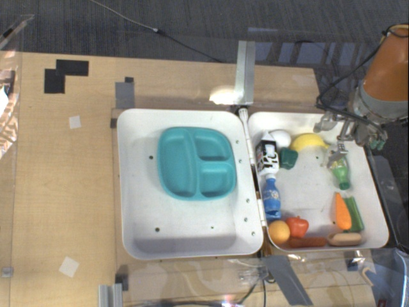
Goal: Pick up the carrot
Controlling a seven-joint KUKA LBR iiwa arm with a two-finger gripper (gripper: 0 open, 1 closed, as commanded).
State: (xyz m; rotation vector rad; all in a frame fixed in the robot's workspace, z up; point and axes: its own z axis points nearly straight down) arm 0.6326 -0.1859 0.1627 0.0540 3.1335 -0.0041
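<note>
We counted two white bins: the left bin held one teal plate with three compartments, and the right bin held all the small items. In it we saw one carrot, one dark green piece lying just beside the carrot on its right, one green bottle, one lemon, one small dark green block, one white ball, one black-and-white bottle, one blue bottle, one orange, one tomato, one red sausage and one tan sausage. The arm came in from the right, its orange band high at the upper right edge and the grey wrist below it pointing down into the far right corner of the right bin. The gripper hung just above the green bottle; we could not tell how its tips stood. The carrot lay near the bin's right wall, toward the near side, pointed end away from us, apart from the gripper, with the green bottle between them.
</note>
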